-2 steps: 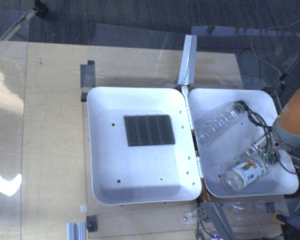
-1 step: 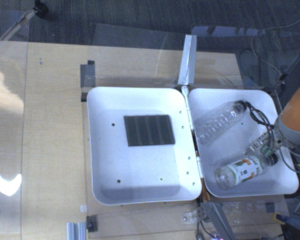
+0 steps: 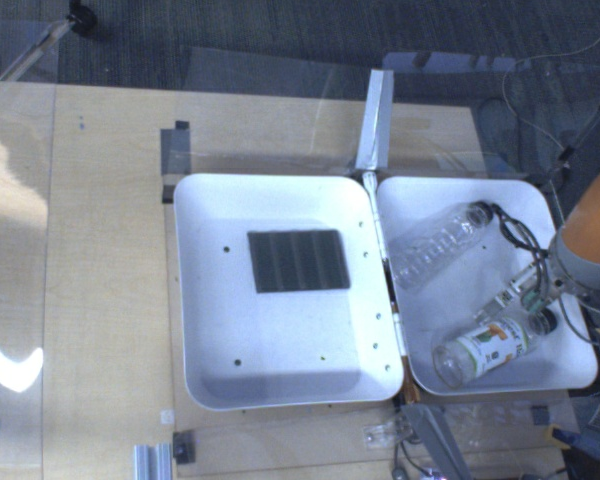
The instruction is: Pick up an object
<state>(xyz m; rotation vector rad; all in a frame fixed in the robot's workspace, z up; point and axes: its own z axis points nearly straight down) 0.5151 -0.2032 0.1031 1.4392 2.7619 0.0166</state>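
Two bottles lie in the right bin [image 3: 420, 193]. A clear plastic bottle [image 3: 438, 243] rests on its side, slanting across the bin's upper left part. A bottle with a white, green and orange label [image 3: 483, 348] lies near the front wall. My gripper [image 3: 523, 296] reaches in from the right and hangs low, just above and to the right of the labelled bottle, close to its upper end. Black cables [image 3: 512, 226] loop behind the gripper. The arm's orange band [image 3: 592, 230] sits over the bin's right edge. Whether the gripper touches the bottle is unclear.
The left bin [image 3: 210, 268] holds a dark ribbed rectangular pad [image 3: 298, 261] near its middle. A metal divider post [image 3: 374, 128] rises between the bins at the back. Wooden bench surface [image 3: 80, 268] spreads to the left.
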